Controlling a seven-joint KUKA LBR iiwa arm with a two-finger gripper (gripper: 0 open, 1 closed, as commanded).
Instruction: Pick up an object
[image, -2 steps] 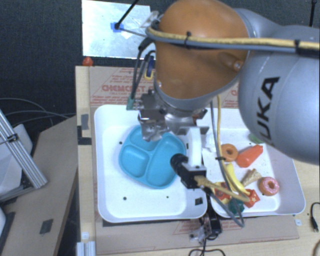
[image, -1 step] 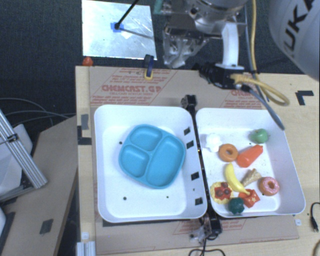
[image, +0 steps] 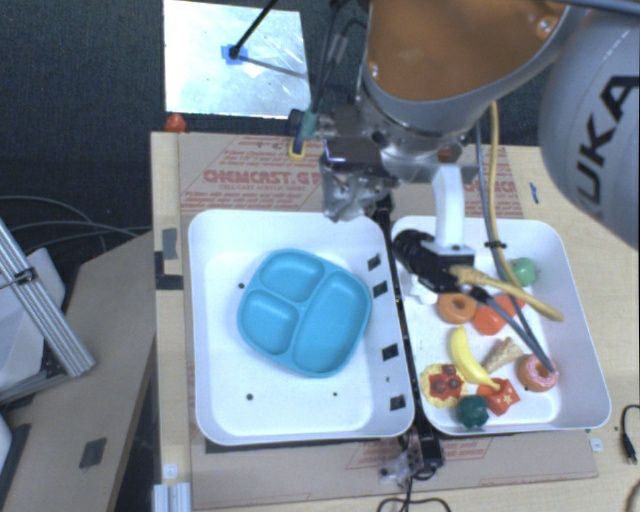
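Fingers' state we can't tell; gripper (image: 350, 200) hovers upper centre, next we descend toward the yellow plastic banana (image: 468, 358).

Glossy white plastic bins (image: 215, 330) hold a smooth matt blue plastic plate (image: 303, 311) and shiny plastic toy food (image: 470, 358), over printed brown cardboard (image: 250, 175).

Dark carpet (image: 80, 110) covers the floor across the upper left of the frame, with a bright patch of light (image: 235, 55) at top centre. A cardboard sheet (image: 250, 175) with red lettering lies over the bench. At the left edge stand a tan board (image: 100, 330), a slanted aluminium rail (image: 35, 300) and black cables (image: 60, 230).
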